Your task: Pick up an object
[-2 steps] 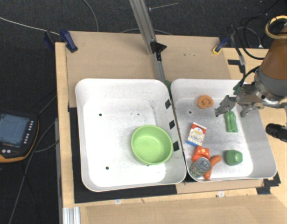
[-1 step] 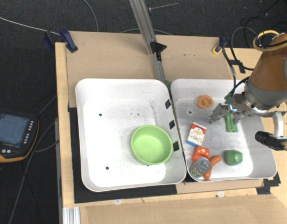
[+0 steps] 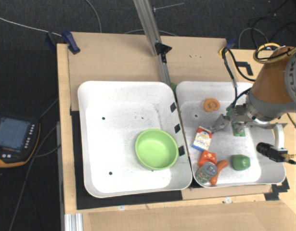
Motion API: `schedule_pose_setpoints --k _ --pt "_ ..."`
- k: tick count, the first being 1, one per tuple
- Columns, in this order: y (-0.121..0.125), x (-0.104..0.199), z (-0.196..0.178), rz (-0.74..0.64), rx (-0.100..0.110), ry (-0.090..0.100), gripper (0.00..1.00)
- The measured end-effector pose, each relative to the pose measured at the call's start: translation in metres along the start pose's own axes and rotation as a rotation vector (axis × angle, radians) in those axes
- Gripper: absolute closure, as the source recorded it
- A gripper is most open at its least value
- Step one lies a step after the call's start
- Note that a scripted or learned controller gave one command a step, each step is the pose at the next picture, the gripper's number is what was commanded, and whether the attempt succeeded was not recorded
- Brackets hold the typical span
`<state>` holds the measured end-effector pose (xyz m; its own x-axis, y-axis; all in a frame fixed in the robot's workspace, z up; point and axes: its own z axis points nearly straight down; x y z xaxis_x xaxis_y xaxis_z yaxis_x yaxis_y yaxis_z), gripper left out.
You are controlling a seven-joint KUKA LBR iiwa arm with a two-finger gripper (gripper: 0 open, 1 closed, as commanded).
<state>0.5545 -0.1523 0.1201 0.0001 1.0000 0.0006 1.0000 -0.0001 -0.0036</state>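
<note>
One grey arm (image 3: 277, 88) angled leftward over the right bin (image 3: 186, 93), pincer (image 3: 229, 124) spread open above bare floor.

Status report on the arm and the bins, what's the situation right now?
Gripper over the right bin, fingers open, nothing between them. Small box, orange disc, green piece lie loose below. Green bowl sits in the left bin.

Two bins side by side on the bench: a bowl (image 3: 156, 149) sits at five o'clock in the left bin (image 3: 95, 100); in the right bin (image 3: 196, 93), a disc (image 3: 211, 105) at twelve o'clock, a carton (image 3: 202, 139) at nine, a can (image 3: 206, 173) at seven, a round fruit (image 3: 240, 162) at five
</note>
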Motion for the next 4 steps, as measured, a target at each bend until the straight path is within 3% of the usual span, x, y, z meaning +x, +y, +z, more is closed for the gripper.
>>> schedule_pose_setpoints --k 1,3,4 --pt "0.001 0.000 -0.013 -0.001 -0.005 0.000 1.00" --pt "0.007 0.006 -0.096 0.000 -0.008 -0.001 1.00" --pt "-0.004 0.060 -0.090 -0.005 -0.004 0.001 1.00"
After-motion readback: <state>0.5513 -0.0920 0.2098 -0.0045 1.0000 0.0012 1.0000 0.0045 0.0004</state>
